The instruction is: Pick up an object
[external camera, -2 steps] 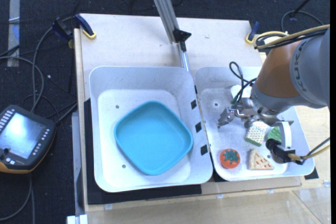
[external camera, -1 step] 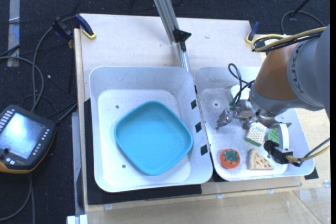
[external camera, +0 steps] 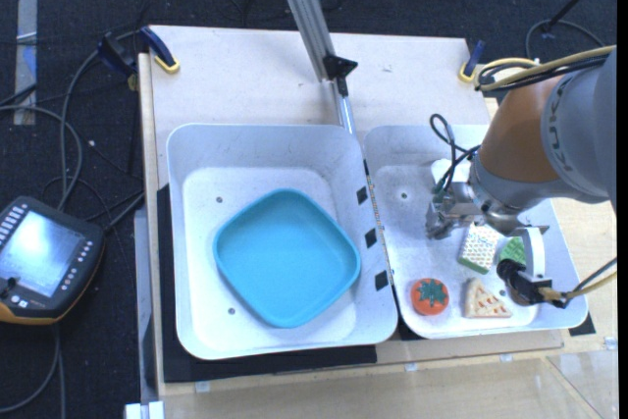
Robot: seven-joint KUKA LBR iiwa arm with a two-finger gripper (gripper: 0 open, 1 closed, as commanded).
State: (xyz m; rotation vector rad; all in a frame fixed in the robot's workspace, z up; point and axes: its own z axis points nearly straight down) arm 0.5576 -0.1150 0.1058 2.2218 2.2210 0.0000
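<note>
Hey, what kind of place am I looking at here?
Probably a robotics lab: a robot arm reaches over two white bins on a bench, a teach pendant lies on the floor, cables trail around.

Grey arm reaching in from the right (orange band above wrist), claw [external camera: 442, 216] lowered, possibly tilted left

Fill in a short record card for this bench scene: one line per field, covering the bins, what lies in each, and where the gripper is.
left bin: holds a blue tray
right bin: holds a round red toy, a triangular tan piece, a white-and-green block
gripper: over the right bin, left of the block
held item: none seen between the fingers
</note>
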